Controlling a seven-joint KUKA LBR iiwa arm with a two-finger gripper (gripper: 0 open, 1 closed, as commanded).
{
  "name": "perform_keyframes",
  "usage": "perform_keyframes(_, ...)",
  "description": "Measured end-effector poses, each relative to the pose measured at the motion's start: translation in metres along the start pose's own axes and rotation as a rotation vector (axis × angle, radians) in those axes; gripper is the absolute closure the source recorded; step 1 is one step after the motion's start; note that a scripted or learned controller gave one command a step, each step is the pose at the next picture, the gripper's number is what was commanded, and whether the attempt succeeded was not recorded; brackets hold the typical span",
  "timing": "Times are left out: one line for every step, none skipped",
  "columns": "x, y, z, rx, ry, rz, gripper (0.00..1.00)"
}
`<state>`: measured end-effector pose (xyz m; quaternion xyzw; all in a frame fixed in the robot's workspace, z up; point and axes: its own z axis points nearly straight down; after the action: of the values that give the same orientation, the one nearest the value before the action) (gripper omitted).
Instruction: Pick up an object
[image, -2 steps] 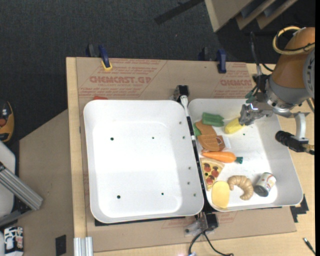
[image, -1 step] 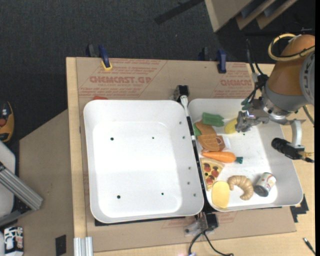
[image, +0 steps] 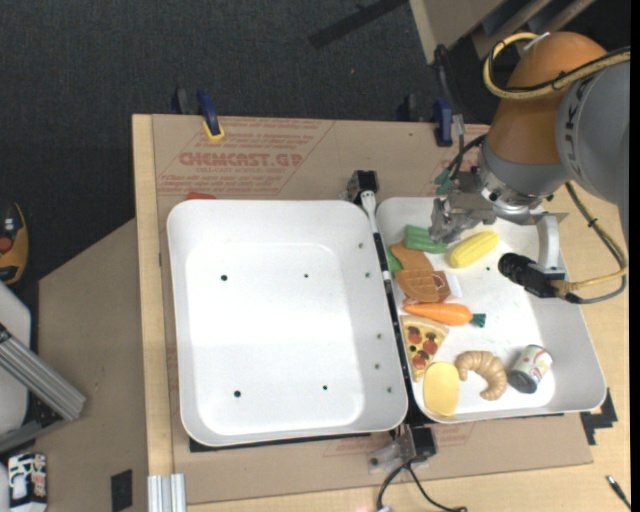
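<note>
Two shallow white bins stand side by side on the bench, and the two-finger gripper (image: 452, 222) hangs low over the far part of the right white bin (image: 575, 350). The left white bin (image: 190, 300) is well apart from it.

From the fixed camera above, I see the grey arm with its orange band (image: 545, 85) reaching in and bending down. The metal fingers point downward, but from this angle I cannot tell whether they are spread or pressed together, and I see nothing clearly between them.

Just beside the gripper, toward the arm's side, lies a yellow plastic corn cob (image: 473, 248); it looks almost touching. Just on the other side lies a green plastic pod-shaped piece (image: 424, 240). Nearer to me than the gripper are a brown waffle-like toy (image: 422, 283), an orange plastic carrot (image: 440, 313), a toy pizza slice (image: 424, 343), a pale yellow lemon-shaped toy (image: 441, 388), a tan croissant toy (image: 483, 370) and a small silver can (image: 529, 368).

In my judgement the step in hand is the descent onto a target, most probably the corn cob or the green piece. The next move calls for centring over one item, closing firmly, and then lifting straight up, because the neighbours lie very close.
</note>
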<state>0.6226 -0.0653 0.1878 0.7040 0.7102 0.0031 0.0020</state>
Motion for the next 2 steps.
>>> perform_keyframes(0.020,-0.010,-0.009,0.008,0.000,0.006,1.00)
perform_keyframes(0.035,-0.025,-0.036,0.005,-0.001,0.007,1.00)
